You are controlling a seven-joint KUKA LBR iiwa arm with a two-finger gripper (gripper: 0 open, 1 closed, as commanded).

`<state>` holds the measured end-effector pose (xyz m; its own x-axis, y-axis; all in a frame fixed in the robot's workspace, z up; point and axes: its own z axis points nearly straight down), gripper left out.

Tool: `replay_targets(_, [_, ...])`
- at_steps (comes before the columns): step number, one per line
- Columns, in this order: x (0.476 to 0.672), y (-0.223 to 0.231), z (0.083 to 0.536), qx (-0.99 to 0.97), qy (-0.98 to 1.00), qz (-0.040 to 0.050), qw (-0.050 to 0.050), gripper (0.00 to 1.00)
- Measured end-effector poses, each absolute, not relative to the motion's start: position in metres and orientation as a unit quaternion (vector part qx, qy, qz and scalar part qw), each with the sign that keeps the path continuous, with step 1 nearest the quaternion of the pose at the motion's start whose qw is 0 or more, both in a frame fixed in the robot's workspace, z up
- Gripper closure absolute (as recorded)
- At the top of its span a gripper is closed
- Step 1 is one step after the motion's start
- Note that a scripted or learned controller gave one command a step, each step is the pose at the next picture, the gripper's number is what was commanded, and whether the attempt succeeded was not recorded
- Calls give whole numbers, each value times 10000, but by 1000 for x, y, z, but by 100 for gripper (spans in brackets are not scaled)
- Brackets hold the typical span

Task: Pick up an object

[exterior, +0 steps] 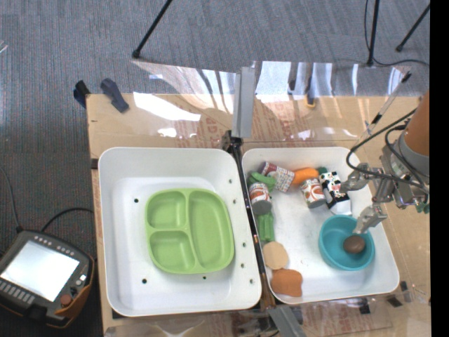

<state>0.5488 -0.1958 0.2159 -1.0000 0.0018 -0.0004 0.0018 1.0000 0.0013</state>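
Approach step: the grey two-finger gripper (366, 223), finger state can't be told, hangs over the round teal plastic bowl (334, 253) holding a small brown ball (354, 244); next it likely must descend and clamp.

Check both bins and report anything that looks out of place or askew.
Nothing looks spilled or damaged. The green divided plate lies flat in the left bin. In the right bin, toys are heaped along the left and top sides, some tipped over. A small brown object sits in the teal bowl under the claw.
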Motion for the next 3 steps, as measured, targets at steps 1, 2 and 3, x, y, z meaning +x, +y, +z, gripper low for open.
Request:
replay_targets(1, [559, -189, 102, -297, 9996, -7, 42, 0])
replay_targets(2, [489, -210, 92, -85, 9999, 4, 59, 0])
replay_targets(3, [487, -207, 92, -1132, 9935, -14, 80, 0])
